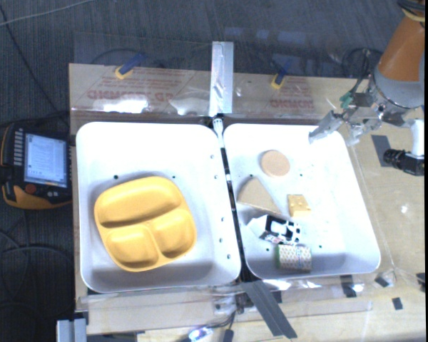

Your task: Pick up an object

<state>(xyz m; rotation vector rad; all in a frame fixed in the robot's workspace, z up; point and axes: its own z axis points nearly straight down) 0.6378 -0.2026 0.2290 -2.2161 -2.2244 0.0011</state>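
End effector (335,123) over right bin (360,191) rim, grip state unclear. Risk: descent clips rim; clustered wedge (257,193), cube (298,204) invite a mis-grasp.

You see smooth glossy white plastic bins (342,191), a matt yellow plastic tray (144,221), a bare wood bench (385,198), and dark carpet-like floor (28,41).
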